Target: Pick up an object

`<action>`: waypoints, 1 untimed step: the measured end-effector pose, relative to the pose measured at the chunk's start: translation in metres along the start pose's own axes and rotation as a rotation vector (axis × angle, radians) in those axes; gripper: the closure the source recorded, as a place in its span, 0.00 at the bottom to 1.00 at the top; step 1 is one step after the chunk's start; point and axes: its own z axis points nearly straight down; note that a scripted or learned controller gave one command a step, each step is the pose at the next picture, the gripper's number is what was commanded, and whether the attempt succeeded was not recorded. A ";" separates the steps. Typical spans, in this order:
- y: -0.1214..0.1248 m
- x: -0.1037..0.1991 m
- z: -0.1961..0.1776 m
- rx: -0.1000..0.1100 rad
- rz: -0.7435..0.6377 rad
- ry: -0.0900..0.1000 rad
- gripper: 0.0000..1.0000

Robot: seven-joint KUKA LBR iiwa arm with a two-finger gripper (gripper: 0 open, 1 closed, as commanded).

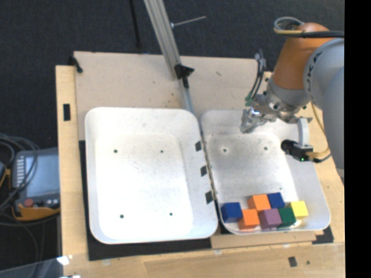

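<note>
Several coloured blocks cluster at the near end of the right bin (301, 175): a blue block (231, 211), two orange blocks (260, 201) (250, 218), a dark blue block (276, 200), a purple block (270, 218), a green block (287, 215) and a yellow block (299, 208). My gripper (250, 121) hangs over the far end of the right bin, well away from the blocks. Nothing shows between its fingers.
The left bin (145, 172) lies beside the right one, with small clips along the shared edge. A slanted metal rail (165, 33) runs from the top of the view down to the bins' far junction. A pendant with cables (35, 181) sits at the left.
</note>
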 end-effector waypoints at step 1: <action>-0.008 -0.002 -0.052 -0.003 0.003 0.000 1.00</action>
